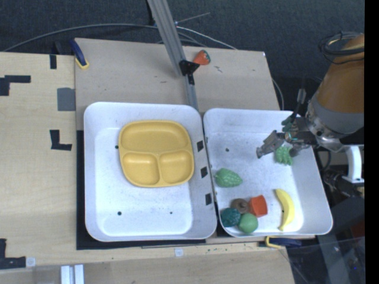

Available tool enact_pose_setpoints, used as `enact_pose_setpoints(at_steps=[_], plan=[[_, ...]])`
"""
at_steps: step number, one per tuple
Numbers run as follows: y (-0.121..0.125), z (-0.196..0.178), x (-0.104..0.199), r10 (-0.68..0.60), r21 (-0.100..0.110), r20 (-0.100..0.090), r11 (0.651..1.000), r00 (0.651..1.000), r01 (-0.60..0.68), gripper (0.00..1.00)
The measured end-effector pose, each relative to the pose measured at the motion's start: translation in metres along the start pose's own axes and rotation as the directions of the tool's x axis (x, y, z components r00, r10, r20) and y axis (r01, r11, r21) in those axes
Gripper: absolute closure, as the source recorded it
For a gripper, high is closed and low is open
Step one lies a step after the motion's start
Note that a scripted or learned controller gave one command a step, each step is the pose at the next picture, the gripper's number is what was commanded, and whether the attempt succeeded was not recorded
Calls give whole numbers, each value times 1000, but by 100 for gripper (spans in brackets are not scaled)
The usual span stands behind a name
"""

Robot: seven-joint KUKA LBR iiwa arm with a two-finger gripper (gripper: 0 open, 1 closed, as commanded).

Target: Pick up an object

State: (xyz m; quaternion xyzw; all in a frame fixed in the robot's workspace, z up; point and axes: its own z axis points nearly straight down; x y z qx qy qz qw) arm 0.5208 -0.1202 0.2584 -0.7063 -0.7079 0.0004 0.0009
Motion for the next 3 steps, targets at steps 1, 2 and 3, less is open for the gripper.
enact_pose_setpoints(at_steps=[1, 2, 3], plan=[[0, 0, 0, 0, 0, 0, 1000, 1000, 0, 0], [-1, 53, -10, 2, 5, 1, 1000, 1000, -2, 0], [-1, 113, -18, 2, 7, 0, 1000, 1000, -2, 0]])
